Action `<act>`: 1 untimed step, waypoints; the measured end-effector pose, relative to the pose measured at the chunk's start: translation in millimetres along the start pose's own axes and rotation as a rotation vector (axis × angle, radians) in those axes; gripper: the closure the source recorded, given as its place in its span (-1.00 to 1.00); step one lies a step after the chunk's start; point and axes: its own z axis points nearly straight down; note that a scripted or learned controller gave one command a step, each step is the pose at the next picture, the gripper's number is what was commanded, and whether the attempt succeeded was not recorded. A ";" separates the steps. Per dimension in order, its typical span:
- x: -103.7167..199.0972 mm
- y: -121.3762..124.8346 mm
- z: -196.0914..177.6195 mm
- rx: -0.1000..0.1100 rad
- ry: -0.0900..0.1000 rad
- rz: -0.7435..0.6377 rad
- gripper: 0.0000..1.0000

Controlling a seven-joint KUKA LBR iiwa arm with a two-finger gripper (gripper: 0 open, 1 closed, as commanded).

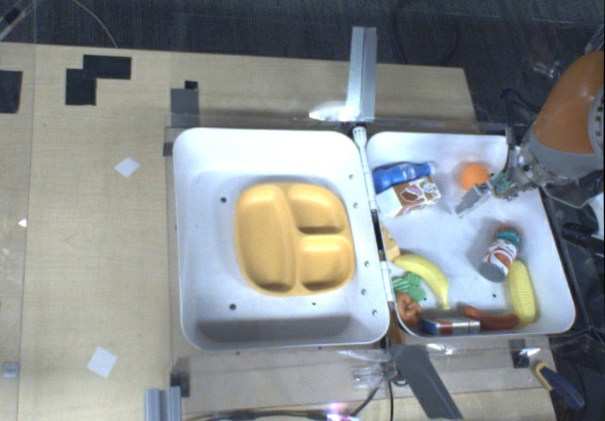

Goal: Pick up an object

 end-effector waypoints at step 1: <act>-22.0 49.9 14.2 0.016 0.015 0.121 -1.00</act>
